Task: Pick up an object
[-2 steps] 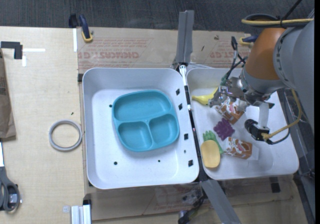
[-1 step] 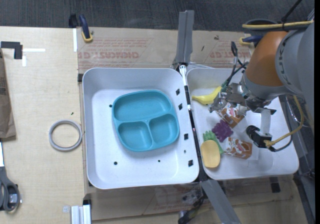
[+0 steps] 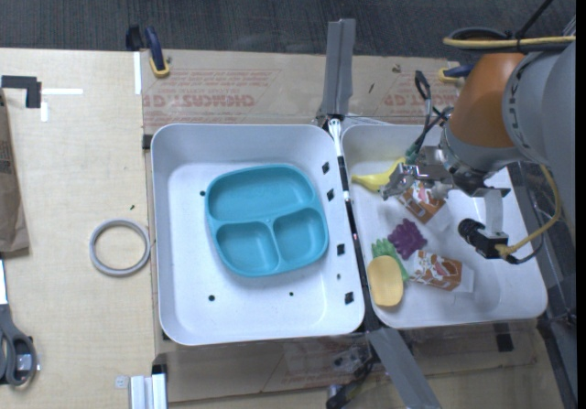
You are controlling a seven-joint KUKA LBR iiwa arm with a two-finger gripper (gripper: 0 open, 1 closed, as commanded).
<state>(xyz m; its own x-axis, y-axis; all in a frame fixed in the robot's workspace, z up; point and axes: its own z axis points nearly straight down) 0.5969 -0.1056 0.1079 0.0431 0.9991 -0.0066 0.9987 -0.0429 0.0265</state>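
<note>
The right bin (image 3: pixel 513 293) holds several small items. A yellow banana (image 3: pixel 374 180) lies at its left wall, with purple grapes (image 3: pixel 407 237) below it. A yellow-and-green toy (image 3: pixel 385 277) sits near the front left, beside an orange-and-white packet (image 3: pixel 438 271). A second orange packet (image 3: pixel 424 204) lies in the bin's middle. My gripper (image 3: pixel 409 178) hangs low over the upper part of this bin. It is just right of the banana's tip and at the top edge of the second packet. The wrist hides part of that packet.
The left bin (image 3: pixel 183 297) holds a blue three-compartment tray (image 3: pixel 265 220). On the bench to the left lie a grey ring (image 3: pixel 120 246), scissors (image 3: pixel 16 352) and a brown bag edge (image 3: pixel 11 188). A black cable end (image 3: pixel 481 238) hangs over the right bin.
</note>
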